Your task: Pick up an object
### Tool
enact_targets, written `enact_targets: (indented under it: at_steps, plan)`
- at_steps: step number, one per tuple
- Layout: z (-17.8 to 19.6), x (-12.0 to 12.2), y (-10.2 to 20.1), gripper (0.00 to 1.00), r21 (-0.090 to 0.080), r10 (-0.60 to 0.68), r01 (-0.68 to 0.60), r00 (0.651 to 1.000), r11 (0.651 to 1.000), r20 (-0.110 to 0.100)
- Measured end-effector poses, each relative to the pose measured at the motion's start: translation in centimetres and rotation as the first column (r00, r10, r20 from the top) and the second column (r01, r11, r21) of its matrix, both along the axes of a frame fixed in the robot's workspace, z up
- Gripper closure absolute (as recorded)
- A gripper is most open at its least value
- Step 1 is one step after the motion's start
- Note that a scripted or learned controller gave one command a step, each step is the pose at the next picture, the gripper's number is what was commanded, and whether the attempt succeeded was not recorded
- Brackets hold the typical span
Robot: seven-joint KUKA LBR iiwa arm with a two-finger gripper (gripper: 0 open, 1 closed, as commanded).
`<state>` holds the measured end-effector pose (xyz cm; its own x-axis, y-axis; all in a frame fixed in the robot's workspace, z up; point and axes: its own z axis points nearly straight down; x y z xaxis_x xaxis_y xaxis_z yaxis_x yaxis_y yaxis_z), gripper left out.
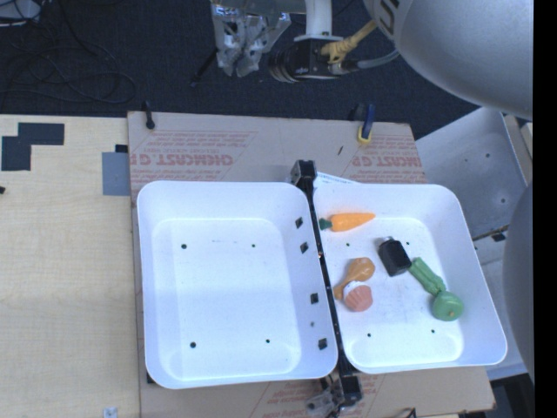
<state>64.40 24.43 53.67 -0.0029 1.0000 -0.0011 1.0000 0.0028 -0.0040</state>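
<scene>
Camera view, fixed above the bench: the gripper (pixel 250 43) sits at the top of the picture, well above both bins and over the dark floor beyond the bench. Its metal fingers (pixel 235 49) point downward in a tight cluster, with nothing between them; whether they are apart or pressed together I cannot tell, because the parts overlap and blur. Just right of the gripper is the black round wrist (pixel 300 62) with a yellowish cable (pixel 348 42) looping off it, and beyond that the broad grey arm (pixel 461 33) fills the upper right corner.

Below lies a brown cardboard sheet (pixel 218 151) with red printing, carrying the two white bins side by side. The left bin (pixel 152 233) is on the gripper's side of the picture but well below it. The right bin (pixel 474 251) holds all the objects. An orange carrot (pixel 350 221) lies near its upper left wall, close to the black divider (pixel 315 259) that joins the bins. Lower down, a tan drumstick-shaped toy (pixel 355 274) rests near the divider, touching a small pink ridged piece (pixel 359 299) just beneath it. To their right a small black block (pixel 393 256) lies tilted, and just beside it a green toy (pixel 435 290) with a round end stretches diagonally toward the bin's lower right. All of these lie loose on the bin floor, well apart from the gripper.

At the left, the pale wooden bench (pixel 61 268) carries several dark grey rectangles (pixel 33 142).
</scene>
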Motion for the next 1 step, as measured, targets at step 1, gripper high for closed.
enact_targets:
  at_steps: [1]
  plan:
    - [0.00, -0.08, 0.08, 1.00, -0.001, 0.005, -0.005, 1.000, 1.000, -0.001]
